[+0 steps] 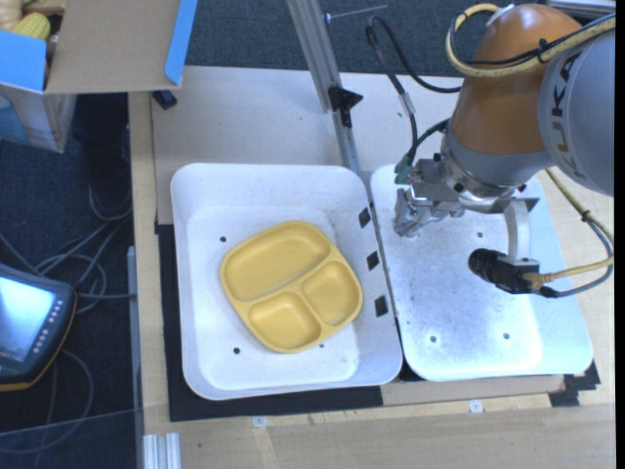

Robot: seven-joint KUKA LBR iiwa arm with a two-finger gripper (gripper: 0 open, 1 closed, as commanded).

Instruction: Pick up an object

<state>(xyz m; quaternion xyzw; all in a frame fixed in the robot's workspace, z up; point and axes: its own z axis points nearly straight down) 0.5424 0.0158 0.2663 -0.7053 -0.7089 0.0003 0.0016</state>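
You get even, bright overhead light, and the white bins wash out slightly. Soft shadow sits under the arm toward 5 o'clock. The orange band carries a dull sheen. Detail is soft throughout; corners at 10 o'clock look dimmer.

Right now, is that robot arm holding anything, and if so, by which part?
Nothing is held. The gripper hangs over the right bin, while the yellow divided tray lies untouched in the left bin.

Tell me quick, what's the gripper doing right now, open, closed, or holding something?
Gripper: over the right bin, apart from the yellow tray in the left bin; open or closed cannot be told.
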